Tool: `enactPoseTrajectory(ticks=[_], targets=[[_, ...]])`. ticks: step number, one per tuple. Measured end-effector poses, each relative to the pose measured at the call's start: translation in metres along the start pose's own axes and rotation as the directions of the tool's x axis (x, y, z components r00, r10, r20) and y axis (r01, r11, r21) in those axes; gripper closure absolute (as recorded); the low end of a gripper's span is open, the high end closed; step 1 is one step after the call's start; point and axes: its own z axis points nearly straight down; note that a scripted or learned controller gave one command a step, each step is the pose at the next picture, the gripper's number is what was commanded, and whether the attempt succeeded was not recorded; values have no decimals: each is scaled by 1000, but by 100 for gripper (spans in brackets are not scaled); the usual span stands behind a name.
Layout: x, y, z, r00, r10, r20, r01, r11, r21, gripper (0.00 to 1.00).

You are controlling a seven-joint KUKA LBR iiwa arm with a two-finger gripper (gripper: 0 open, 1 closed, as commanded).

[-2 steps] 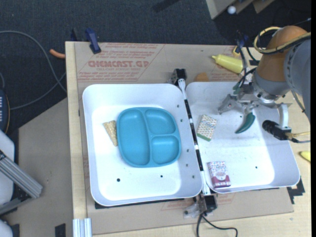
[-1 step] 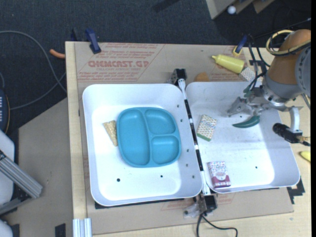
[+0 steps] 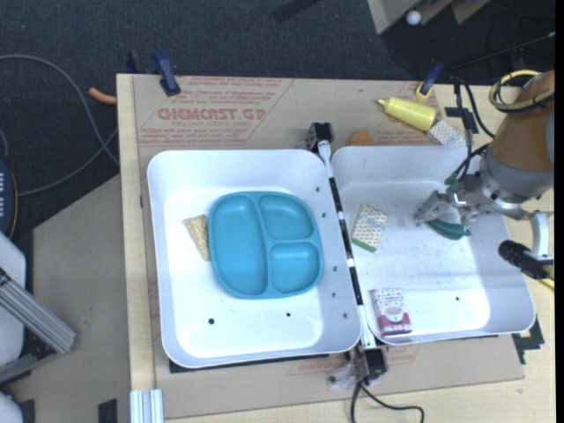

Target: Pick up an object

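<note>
A: Landmark is the blue tray [image 3: 264,243], three compartments, sitting mid left bin [image 3: 172,192]. What lies around it?

B: A tan cracker-like piece [image 3: 197,233] touches the tray's left edge. Right of the tray, across the divider, the right bin [image 3: 397,161] holds a pale patterned packet [image 3: 368,227], tilted, near the divider. A small red-and-white box [image 3: 391,311] lies right of and below the tray, at that bin's front edge.

A: And the arm?

B: The gripper [image 3: 443,216] is far right of the tray, low over the right bin's floor, right of the packet and apart from it. Something green [image 3: 453,230] shows at the tips; too small to name.

A: Jaws?

B: Cannot tell whether they are spread or closed; the metal parts blur together. Nothing is clearly between them.

A: Outside the bins?

B: On the counter [image 3: 220,104], up and right of the tray, a yellow bottle [image 3: 410,111] lies on its side behind the right bin. A blue clamp [image 3: 164,71] sits up and left of the tray at the counter's back edge.
</note>
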Motion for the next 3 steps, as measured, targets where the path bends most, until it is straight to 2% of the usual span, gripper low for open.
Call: enactPoseTrajectory(ticks=[1,3], targets=[[0,1,-10,1000,0,0,0,1000,-2,100],[0,2,-30,1000,1,1,-1,1000,-7,100]])
